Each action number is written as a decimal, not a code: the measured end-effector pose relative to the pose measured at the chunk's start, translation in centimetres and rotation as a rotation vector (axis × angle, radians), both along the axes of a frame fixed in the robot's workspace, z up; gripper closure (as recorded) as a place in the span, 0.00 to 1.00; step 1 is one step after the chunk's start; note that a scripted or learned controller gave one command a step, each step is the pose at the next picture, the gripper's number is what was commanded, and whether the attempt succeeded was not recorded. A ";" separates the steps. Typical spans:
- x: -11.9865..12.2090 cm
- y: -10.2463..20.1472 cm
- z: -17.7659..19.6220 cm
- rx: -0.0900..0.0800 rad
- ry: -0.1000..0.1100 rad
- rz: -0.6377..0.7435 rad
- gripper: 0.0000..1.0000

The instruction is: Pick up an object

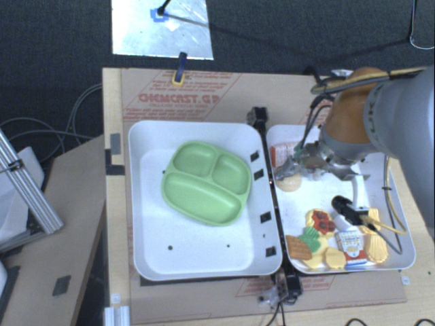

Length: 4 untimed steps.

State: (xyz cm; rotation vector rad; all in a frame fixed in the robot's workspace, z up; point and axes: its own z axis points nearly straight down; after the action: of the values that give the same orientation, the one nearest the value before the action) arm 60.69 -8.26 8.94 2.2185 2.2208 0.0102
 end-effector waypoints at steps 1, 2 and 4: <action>0.4 0.0 1.5 -0.002 -0.014 0.001 1.00; 1.2 -0.1 6.1 -0.003 0.000 0.003 1.00; 1.0 -0.2 13.6 -0.003 0.003 0.004 1.00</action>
State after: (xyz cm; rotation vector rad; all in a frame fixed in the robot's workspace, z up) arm 61.65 -8.46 22.52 2.2140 2.2247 0.0040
